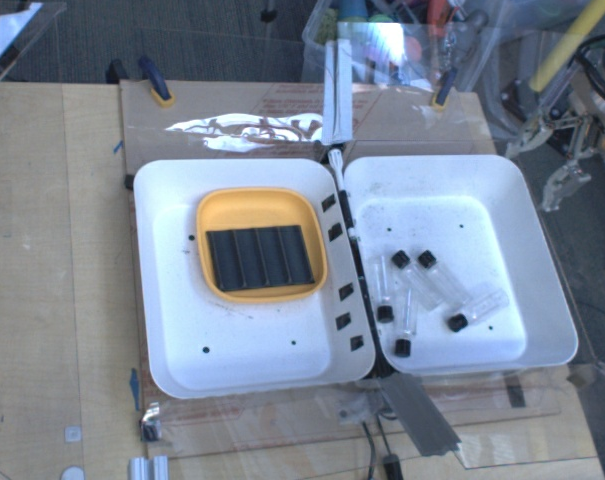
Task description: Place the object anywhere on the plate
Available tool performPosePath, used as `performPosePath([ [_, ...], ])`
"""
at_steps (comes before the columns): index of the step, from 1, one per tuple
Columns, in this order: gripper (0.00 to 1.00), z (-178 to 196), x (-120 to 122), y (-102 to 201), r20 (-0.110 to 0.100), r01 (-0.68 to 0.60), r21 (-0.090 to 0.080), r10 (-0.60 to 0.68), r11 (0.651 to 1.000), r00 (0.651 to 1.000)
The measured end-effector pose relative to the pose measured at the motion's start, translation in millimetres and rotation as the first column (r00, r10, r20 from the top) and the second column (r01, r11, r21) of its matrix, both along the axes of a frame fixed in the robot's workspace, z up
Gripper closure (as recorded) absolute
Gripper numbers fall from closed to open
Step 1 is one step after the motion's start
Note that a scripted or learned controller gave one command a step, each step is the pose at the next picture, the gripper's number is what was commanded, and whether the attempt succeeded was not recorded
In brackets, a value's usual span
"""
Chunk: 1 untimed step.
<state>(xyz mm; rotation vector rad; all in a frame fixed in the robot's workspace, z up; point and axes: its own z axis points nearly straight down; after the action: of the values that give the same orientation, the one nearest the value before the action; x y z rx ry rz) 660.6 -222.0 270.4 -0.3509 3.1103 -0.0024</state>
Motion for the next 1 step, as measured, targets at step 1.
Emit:
performPosePath([
  [1,0.0,-12.2,8.0,0.1,-0.001,-0.321,-0.002,0.321,0.947,0.947],
])
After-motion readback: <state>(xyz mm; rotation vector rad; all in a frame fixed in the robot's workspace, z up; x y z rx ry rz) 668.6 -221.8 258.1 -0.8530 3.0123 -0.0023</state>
